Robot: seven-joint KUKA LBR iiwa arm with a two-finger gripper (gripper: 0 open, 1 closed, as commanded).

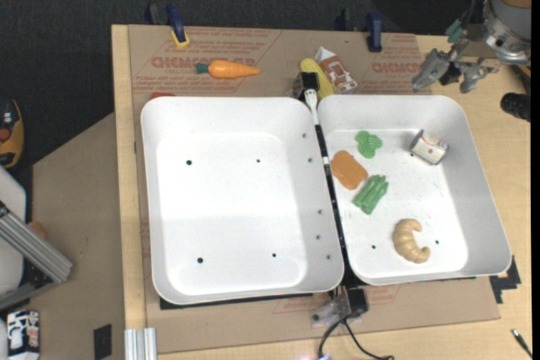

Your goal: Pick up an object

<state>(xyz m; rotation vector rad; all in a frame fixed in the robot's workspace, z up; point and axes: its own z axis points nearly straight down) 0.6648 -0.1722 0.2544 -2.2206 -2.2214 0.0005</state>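
Observation:
My gripper point(451, 73) hangs at the upper right, above the far right corner of the right bin point(472, 181), its fingers point(429, 68) spread open with nothing between them. In the right bin lie a green broccoli piece point(368, 143), an orange bread-like piece point(348, 169), a green leafy vegetable point(370, 193), a tan croissant point(411, 239) and a small white box with a red stripe point(429, 147). The white box is the nearest to the gripper, lower in the view.
The left bin point(169, 181) sits beside the right one. On the cardboard beyond the bins lie a toy carrot point(229, 69), a yellow banana point(315, 76) and a small brown carton point(335, 72). Blue clamps point(177, 24) point(374, 31) hold the board's far edge.

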